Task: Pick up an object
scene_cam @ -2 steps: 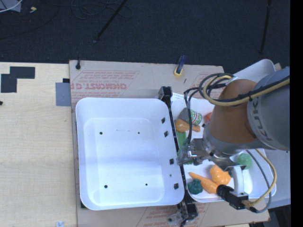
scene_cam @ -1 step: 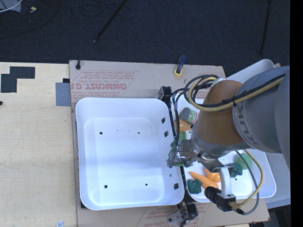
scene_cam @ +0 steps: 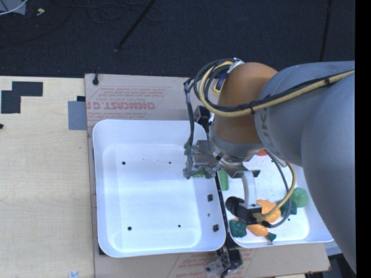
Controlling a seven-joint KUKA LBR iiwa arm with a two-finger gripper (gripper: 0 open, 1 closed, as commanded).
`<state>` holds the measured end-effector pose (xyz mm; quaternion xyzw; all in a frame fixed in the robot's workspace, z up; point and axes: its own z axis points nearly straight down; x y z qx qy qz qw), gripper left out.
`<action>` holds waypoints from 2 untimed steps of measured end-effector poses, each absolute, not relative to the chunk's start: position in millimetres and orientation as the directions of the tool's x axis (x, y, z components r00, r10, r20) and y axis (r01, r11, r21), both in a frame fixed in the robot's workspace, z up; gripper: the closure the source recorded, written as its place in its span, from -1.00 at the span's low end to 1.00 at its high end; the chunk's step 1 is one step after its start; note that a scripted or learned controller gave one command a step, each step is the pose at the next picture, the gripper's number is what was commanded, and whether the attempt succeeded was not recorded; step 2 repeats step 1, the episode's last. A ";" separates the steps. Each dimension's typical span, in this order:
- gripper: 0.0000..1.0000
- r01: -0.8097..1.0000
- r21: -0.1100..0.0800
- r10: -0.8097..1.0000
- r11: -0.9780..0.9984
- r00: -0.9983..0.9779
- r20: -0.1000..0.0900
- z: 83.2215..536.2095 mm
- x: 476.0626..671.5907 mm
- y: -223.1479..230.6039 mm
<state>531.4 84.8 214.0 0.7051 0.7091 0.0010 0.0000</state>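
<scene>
The flat brown cardboard sheet (scene_cam: 139, 100) beneath the white bins carries red printed lettering, upside down and mirrored from this angle; its words cannot be read.

Single fixed camera above bench, looking down at slant on both white bins (scene_cam: 104, 155); arm (scene_cam: 313, 126) enters from right.

The light was bright and even over the bench (scene_cam: 40, 184), and it seemed to come from above. The left bin (scene_cam: 145, 196) looked almost washed out, with a faint bluish tone. The floor (scene_cam: 174, 28) behind stayed very dark. The arm (scene_cam: 301, 132) showed soft highlights and looked slightly blurred.
</scene>
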 end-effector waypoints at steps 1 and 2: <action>1.00 1.000 0.005 1.000 0.002 -0.002 0.002 308.0 521.8 80.8; 1.00 1.000 0.005 1.000 0.002 -0.002 0.002 308.0 521.8 80.8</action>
